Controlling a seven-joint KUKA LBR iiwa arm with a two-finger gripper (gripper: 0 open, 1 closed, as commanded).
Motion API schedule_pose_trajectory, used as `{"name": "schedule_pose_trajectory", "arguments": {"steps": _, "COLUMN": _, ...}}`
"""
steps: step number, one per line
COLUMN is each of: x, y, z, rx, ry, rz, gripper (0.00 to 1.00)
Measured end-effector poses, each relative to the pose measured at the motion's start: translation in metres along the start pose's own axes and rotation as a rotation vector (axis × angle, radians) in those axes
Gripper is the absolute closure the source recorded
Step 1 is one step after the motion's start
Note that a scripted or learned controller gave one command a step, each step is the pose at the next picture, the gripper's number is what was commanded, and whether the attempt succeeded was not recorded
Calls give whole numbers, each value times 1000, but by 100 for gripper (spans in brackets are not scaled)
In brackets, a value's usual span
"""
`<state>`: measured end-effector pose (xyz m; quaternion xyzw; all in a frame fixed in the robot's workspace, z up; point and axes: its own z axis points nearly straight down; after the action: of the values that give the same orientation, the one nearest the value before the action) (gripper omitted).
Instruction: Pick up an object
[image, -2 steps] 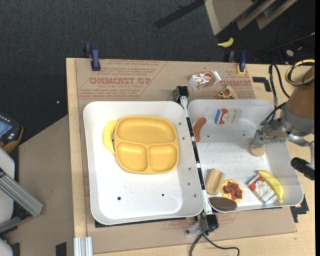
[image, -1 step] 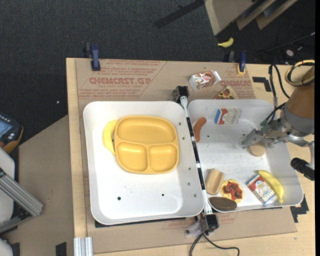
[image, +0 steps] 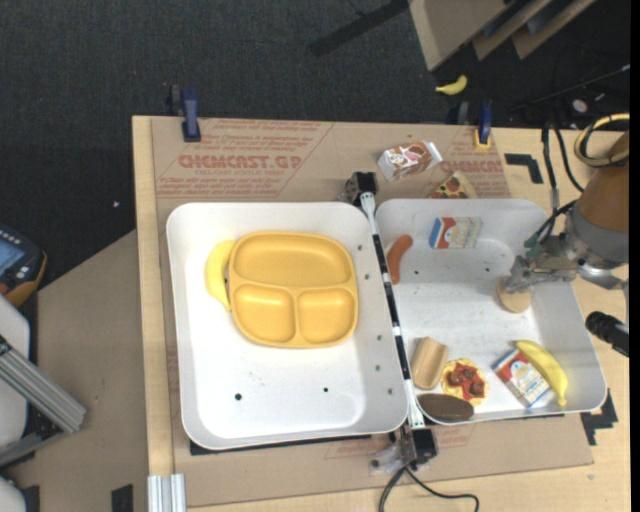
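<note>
My gripper (image: 527, 274) is low over the right bin (image: 500, 222), near its right wall, on the grey arm (image: 600, 215) that comes in from the right. Just below its tip lies a small tan round piece (image: 514, 298); whether they touch is unclear. Also in this bin are a reddish sausage (image: 397, 257), a small white carton (image: 454, 233), a tan bread piece (image: 428, 361), a pizza slice toy (image: 465, 379), a brown oval (image: 445, 407), a banana (image: 546, 366) and a red and white box (image: 522, 381).
The left bin (image: 270, 400) holds a yellow divided plate (image: 293, 288) with a yellow piece (image: 216, 272) tucked under its left side. On the bench behind the bins lie a small packet (image: 408, 159) and a flat printed piece (image: 452, 186). Blue clamps (image: 186, 112) grip the bench's far edge.
</note>
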<state>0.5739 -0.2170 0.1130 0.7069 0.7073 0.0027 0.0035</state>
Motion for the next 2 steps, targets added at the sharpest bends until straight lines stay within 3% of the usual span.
{"name": "schedule_pose_trajectory", "arguments": {"steps": 1, "x": 0, "y": 0, "z": 1, "rx": 1, "ry": 0, "rz": 0, "gripper": 0}}
{"name": "schedule_pose_trajectory", "arguments": {"steps": 2, "x": 0, "y": 1, "z": -10, "rx": -2, "ry": -1, "rz": 1, "gripper": 100}}
